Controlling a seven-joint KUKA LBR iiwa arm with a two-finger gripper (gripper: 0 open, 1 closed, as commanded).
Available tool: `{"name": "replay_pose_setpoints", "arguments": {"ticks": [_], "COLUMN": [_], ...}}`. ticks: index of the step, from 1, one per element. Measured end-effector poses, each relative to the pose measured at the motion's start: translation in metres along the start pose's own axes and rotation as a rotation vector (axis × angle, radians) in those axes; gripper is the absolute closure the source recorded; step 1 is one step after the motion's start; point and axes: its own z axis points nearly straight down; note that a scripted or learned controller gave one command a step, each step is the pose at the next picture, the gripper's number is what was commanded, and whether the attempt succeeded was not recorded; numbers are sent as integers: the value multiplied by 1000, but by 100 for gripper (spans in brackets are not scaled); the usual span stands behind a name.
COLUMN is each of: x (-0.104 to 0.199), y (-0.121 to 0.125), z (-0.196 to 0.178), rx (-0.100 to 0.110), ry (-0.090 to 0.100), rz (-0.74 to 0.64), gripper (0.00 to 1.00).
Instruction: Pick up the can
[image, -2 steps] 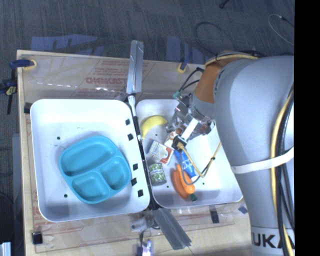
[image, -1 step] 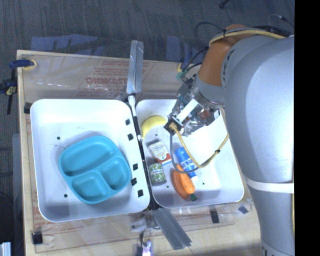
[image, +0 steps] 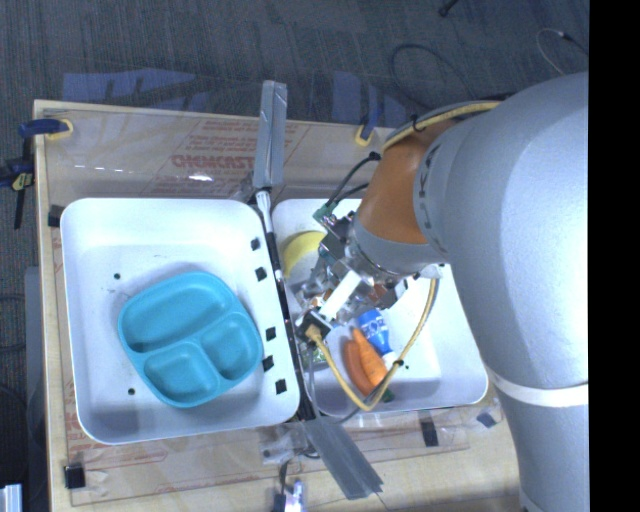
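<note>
The can (image: 372, 328), blue and white, is lying in the right bin (image: 455, 372) near its middle. Its visible part is slanting from upper left to lower right, and its upper end is passing under the wrist. An orange carrot-shaped item (image: 364, 366) is sitting just below it, apparently touching. The arm (image: 520, 230) is reaching in from the right and bending down over this bin, placing the end effector (image: 330, 292) just left of the can, near the wall shared with the left bin (image: 90, 260); whether it is open or closed cannot be told. A yellow object (image: 302, 250) is lying above it. Bare floor is remaining toward the right wall. A blue divided plate (image: 190, 340) is occupying the left bin on the tabletop (image: 150, 150).
</note>
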Motion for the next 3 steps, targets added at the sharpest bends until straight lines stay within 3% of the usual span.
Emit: {"name": "replay_pose_setpoints", "arguments": {"ticks": [1,2,3], "x": [-1,-66,-47], "y": [1,-3,-27], "z": [0,98,-1], "rx": [-1,-8,-5], "ry": [1,2,3], "rz": [2,-180,-593], "gripper": [0,0,0]}}
